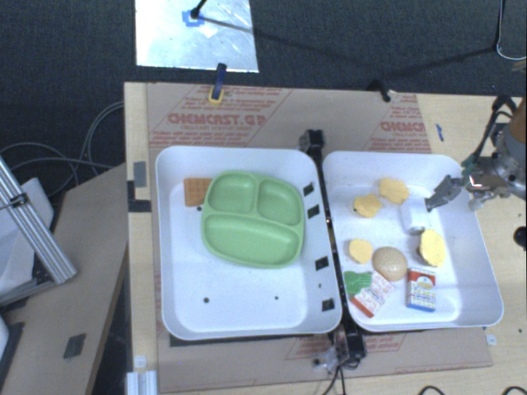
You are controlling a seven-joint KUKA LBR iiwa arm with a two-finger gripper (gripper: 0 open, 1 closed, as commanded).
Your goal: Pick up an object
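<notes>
Two shallow white bins sit side by side on a brown sheet printed with the red word "CHEMCAST" (216, 119), readable above the left bin and repeated, slanted, above the right one. The left white bin (177, 245) holds a pale green plastic divided tray with three compartments (253, 219), and a small flat orange-brown cracker-like square (194, 191) lies at the tray's upper left, partly tucked under its edge. The right white bin (478, 290) holds the loose items: a yellow rounded piece near the top (394, 190), a second yellow piece with a dark spot at its left end (367, 206), a third yellow piece lower down (360, 250), a tan egg-shaped lump (389, 262) just right of it, a yellow oblong piece (432, 248) toward the bin's right side, a small red, white and blue carton (422, 290) whose print is too small to read, a red and white packet (372, 295) beside a green leafy item (356, 282), and a pale whitish object (411, 219) that hardly stands out from the bin floor. The grey two-finger gripper (441, 194) reaches in from the right over the upper right part of this bin, above the yellow oblong piece; one dark finger (442, 192) points down and to the left, and whether the fingers are spread or closed cannot be told, with nothing seen between them.
</notes>
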